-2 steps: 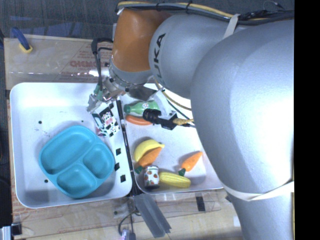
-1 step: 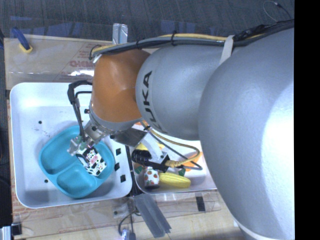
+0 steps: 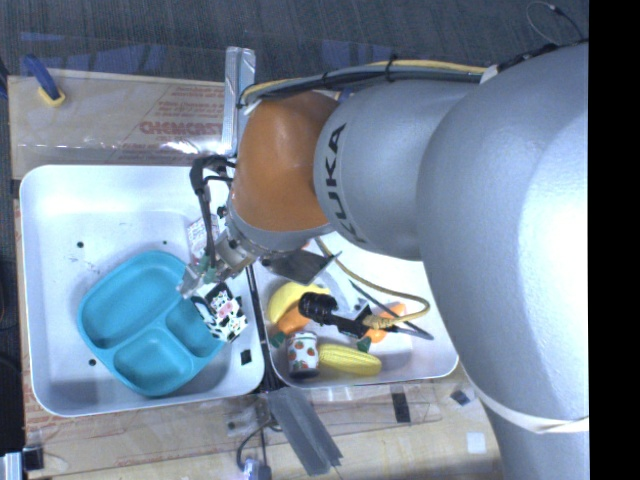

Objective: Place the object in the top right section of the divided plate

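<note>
Black-and-white cow toy (image 3: 227,314) was located at the right edge of the blue divided plate (image 3: 140,323) in the left bin (image 3: 60,208), directly below the gripper (image 3: 205,273). Whether the toy was clamped could not be determined. Toy food items, including a yellow corn cob (image 3: 348,361), were located in the right bin (image 3: 440,363).

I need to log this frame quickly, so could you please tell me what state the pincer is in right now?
Pincer: over the plate's right edge, by a black-and-white toy; open or shut cannot be told.
</note>
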You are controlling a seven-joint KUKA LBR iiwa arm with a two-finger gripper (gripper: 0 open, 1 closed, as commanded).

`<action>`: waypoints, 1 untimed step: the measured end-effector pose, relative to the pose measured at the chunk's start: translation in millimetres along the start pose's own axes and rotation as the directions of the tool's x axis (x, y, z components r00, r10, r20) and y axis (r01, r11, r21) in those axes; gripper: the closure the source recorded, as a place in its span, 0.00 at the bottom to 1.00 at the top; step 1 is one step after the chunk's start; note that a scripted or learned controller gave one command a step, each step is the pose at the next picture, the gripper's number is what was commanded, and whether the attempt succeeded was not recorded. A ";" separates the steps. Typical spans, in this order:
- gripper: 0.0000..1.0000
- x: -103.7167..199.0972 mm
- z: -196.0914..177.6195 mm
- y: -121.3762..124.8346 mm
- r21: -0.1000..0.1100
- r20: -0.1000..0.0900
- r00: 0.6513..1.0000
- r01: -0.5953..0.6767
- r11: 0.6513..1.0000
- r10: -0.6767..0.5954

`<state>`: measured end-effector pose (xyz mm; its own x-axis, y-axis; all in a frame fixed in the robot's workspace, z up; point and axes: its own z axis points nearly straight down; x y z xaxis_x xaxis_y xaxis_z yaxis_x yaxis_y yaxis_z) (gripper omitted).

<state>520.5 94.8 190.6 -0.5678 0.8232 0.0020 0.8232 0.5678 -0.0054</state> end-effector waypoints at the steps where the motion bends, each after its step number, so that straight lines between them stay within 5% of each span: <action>1: 1.00 -25.9 -0.9 10.8 -0.005 0.000 0.990 -0.138 0.990 0.138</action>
<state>544.1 79.6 191.3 -0.4484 0.8938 0.0008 0.8938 0.4484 -0.0011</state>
